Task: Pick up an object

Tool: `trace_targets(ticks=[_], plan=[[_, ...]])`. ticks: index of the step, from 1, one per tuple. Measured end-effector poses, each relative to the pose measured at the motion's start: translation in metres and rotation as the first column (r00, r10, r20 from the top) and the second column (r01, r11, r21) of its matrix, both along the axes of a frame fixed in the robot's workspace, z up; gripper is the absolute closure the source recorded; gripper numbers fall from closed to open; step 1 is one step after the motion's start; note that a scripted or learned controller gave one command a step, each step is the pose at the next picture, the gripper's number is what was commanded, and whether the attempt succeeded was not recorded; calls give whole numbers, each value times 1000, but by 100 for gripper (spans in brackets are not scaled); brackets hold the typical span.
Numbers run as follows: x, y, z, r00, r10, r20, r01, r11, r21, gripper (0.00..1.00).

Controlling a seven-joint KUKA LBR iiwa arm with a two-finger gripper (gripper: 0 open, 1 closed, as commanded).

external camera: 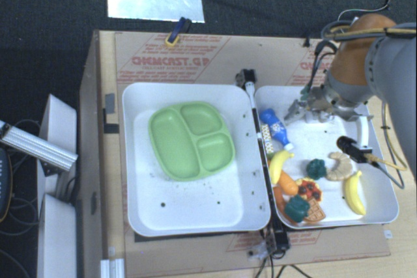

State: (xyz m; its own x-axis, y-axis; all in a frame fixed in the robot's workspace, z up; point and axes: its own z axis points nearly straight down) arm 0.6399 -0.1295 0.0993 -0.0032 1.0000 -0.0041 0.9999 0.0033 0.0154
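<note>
Seen from above, the gripper [311,111] hangs over the right bin's [384,208] far end; whether it is wide or narrow I cannot tell. Just to its left lies a blue bottle [274,127], long axis slanting toward the near right. Nearer than the gripper: two bananas [355,191], broccoli [316,168]. The left bin [195,205] holds a green divided plate [191,139].

Seen from above, a tabletop [195,55] carries two shallow white bins side by side. The left bin [195,208] holds a green divided plate [191,139]. The right bin [378,205] holds a blue bottle [273,127], two bananas [279,165] and other toy foods, while the grey arm's claw [311,111] hangs low over its far end.
</note>
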Motion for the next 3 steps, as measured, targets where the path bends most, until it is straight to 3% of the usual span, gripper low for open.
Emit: trace_targets(ticks=[1,2,3], plan=[[30,43,-13,1000,2,-11,-2,1000,4,0],[31,43,-2,1000,4,-8,-4,1000,3,100],[30,43,-2,1000,5,-9,-5,1000,3,0]])
